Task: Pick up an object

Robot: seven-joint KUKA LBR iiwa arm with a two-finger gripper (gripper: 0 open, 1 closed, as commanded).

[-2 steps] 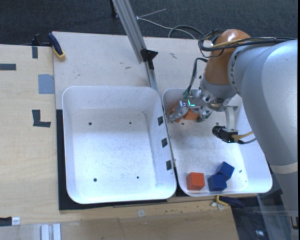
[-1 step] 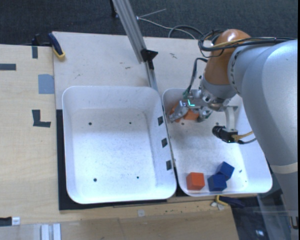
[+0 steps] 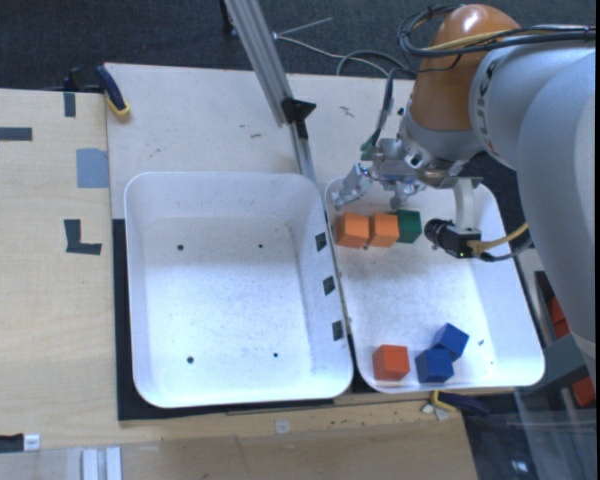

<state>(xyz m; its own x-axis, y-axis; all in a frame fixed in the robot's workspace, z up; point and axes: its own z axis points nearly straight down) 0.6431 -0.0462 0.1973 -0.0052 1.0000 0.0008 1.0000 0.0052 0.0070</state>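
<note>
1. Camera view: the big grey robot arm with an orange band (image 3: 458, 63) comes in from the right, and its far side is cut off at the edge of the picture.
2. The shiny metal gripper (image 3: 365, 196) hangs over the far end of the right shallow white plastic bin (image 3: 500, 363). The finger parts are small and mixed up with wires, so I cannot tell if they are spread apart or squeezed together.
3. Right below the fingers, very close, sit three small blocks in a row. Two are orange cube blocks (image 3: 368, 231) that touch each other, and a green cube block (image 3: 409, 226) is next to them on the arm's side. I cannot tell if the fingers touch any of them.
4. The green block is partly hidden behind the second orange one.
5. Far from the fingers, at the near end of the same bin, there is one more orange cube block (image 3: 390, 362). Just beside it are two blue cube blocks (image 3: 441, 352) pressed together, one tilted.
6. The blocks look smooth and plain, with flat sides and sharp corners.
7. To the other side of the fingers is the left shallow white plastic bin (image 3: 145, 268). It has round corners and tiny dark specks on its floor.
8. A long silver metal bar (image 3: 262, 48) leans down from the top and ends at a black clip between the bins. Its top end is cut off.
9. The bins sit on a pale wooden bench (image 3: 40, 298) with bits of grey tape.
</note>
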